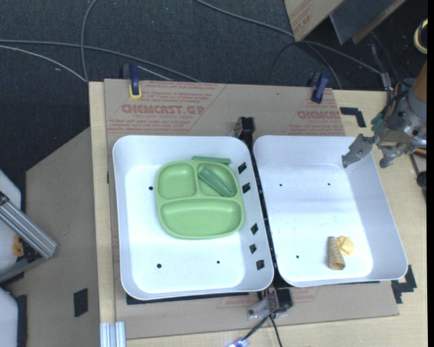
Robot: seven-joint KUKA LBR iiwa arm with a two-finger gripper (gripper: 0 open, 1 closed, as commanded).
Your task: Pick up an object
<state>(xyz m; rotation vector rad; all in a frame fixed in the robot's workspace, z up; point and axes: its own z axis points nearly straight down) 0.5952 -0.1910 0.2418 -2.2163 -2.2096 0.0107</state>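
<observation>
Green plastic divided plate (199,208) sits in left bin (135,203); tan roll-shaped item (337,251) at right bin's (305,169) 5 o'clock; pincer (371,153) fingers apart, holding nothing.

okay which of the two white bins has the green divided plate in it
The left white bin holds the green divided plastic plate. The right white bin holds a small tan object instead.

Dark carpeted floor (203,47) crossed by thin grey cables (81,51); tan bench board (203,101) clamped with blue clips (135,74); cardboard box (308,17) at top.
</observation>
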